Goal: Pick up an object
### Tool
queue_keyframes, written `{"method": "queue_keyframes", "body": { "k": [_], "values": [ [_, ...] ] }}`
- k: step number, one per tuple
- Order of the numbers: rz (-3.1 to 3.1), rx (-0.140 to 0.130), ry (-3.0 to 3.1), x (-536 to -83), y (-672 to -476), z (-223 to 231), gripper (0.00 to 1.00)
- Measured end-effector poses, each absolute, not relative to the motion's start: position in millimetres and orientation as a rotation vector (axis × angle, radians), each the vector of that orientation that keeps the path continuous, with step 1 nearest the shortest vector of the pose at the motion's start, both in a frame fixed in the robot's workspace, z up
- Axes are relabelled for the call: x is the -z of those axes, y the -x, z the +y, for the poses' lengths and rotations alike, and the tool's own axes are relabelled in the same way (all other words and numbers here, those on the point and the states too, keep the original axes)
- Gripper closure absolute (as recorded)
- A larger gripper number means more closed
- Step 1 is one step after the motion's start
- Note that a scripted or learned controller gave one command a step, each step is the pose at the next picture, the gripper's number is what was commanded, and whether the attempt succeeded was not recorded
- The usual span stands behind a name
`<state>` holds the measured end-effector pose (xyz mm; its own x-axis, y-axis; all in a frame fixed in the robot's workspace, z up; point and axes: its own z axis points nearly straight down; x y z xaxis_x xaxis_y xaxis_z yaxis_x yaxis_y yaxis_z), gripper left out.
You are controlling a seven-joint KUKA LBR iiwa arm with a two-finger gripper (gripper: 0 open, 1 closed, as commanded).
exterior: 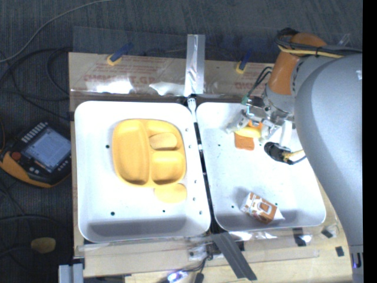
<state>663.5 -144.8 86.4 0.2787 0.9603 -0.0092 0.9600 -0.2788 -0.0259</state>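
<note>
A small orange-and-white packet (259,208) lies near the right bin's (306,214) front edge. Toward its back edge, the pincer (254,124) hovers at an orange block (245,139); its opening cannot be told. A yellow divided tray (132,152) fills the left bin (94,211).

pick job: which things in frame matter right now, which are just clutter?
In play:
- gripper, low in the right bin
- orange block, directly at the gripper
- small patterned packet, near that bin's front edge

Lying about:
- yellow divided tray in the left bin
- handheld pendant on the floor, left of the bench
</note>
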Motion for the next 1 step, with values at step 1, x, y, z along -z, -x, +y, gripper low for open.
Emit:
{"method": "queue_keyframes", "body": {
  "k": [1],
  "values": [
    [-1.731, -0.04, 2.586, -85.8, -663.0, -152.0, 0.0]
  ]
}}
